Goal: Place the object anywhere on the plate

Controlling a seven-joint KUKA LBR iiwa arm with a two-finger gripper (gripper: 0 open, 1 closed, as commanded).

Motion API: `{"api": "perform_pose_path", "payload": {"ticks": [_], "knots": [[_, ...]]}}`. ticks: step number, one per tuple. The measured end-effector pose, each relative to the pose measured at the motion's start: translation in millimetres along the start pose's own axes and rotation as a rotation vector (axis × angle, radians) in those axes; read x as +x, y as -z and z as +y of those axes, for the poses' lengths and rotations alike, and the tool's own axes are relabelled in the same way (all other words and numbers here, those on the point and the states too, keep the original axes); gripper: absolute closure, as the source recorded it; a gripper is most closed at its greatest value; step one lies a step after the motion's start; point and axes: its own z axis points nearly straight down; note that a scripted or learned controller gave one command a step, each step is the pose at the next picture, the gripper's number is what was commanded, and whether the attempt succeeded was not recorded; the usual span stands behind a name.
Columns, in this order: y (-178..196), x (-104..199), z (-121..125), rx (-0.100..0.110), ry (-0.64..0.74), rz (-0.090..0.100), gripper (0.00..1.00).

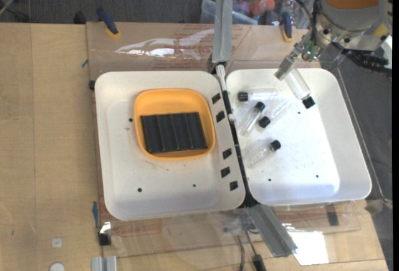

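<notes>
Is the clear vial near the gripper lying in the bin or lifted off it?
Lifted, it seems. The vial hangs tilted from the gripper, black cap lowest, above the right bin. Other vials lie flat below.

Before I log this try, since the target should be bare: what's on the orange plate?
A black ribbed slab lies flat on the orange plate, covering its middle; whatever is beneath it is hidden.

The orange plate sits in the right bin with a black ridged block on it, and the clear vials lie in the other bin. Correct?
Not quite. The camera view shows the orange plate in the left bin, black ridged block on it; the clear vials lie in the right bin.
</notes>
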Motion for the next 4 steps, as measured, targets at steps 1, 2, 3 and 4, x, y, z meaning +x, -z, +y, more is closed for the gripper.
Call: {"api": "perform_pose_path", "payload": {"ticks": [1,2,3,4], "knots": [[157.0,-39.4,-58.0,0.002,-0.025,0.002,1.0],[156.7,-81.0,-97.1,0.0,0.226,-0.003,1.0],[156.7,-104.7,-109.5,-0.001,0.558,-0.003,1.0],[156.8,-106.7,-105.0,-0.002,0.839,-0.004,1.0]]}}
